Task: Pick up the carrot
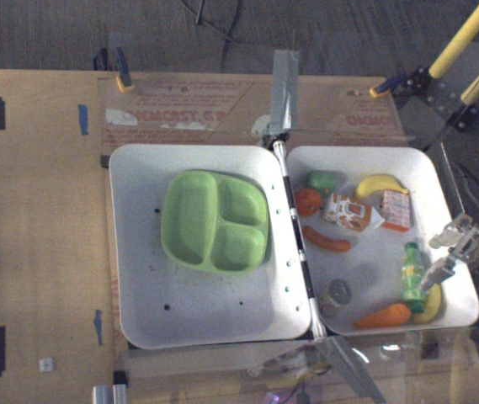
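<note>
The left white plastic bin (138,251) carries a lime-green divided plastic plate (215,222), set toward the bin's far half and a little right of its middle.

Across the divider, the right white plastic bin (365,263) holds the toys. Along its left edge, toward the far corner, sits a round red-orange toy tomato (308,200) with a green toy pepper (324,180) just beyond it. Nearer the middle lies a slim red-orange toy chilli (327,241), and beside it a small white and orange carton (350,213). A yellow toy banana (379,184) curves along the far edge, with a small red and white box (396,210) just next to it.

The orange toy carrot (383,316), the thing wanted, lies lengthwise against the near edge of this bin, toward its near right corner. Just to its right stands a green plastic bottle (412,277), and a second yellow banana (430,304) is tucked into that corner.

The two-finger gripper (451,255) sits at the bin's right edge, above the bottle and corner banana, with nothing visibly held; I cannot tell how it is set.

I judge this the approach step, the carrot not yet grasped. The next move calls for shifting toward the near edge and lowering squarely over the carrot, clear of the bottle, the banana and the bin wall.
</note>
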